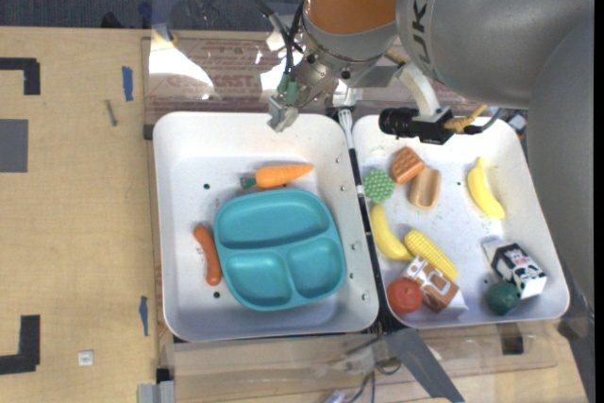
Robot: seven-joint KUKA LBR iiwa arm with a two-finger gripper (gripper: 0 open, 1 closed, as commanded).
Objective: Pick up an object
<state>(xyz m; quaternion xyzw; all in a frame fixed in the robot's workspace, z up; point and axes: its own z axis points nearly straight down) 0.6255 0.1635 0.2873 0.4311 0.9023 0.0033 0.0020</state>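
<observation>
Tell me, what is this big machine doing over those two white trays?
A grey and orange robot arm reaches in from the right, its end effector at the far edge of the left bin. That bin holds a blue divided plate, a toy carrot and a sausage. The right bin holds toy food, including two bananas and corn. Nothing is visibly picked up yet.

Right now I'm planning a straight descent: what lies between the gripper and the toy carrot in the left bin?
In the camera view, bare white bin floor alone separates the gripper from the carrot, which lies just above the blue tray.
</observation>
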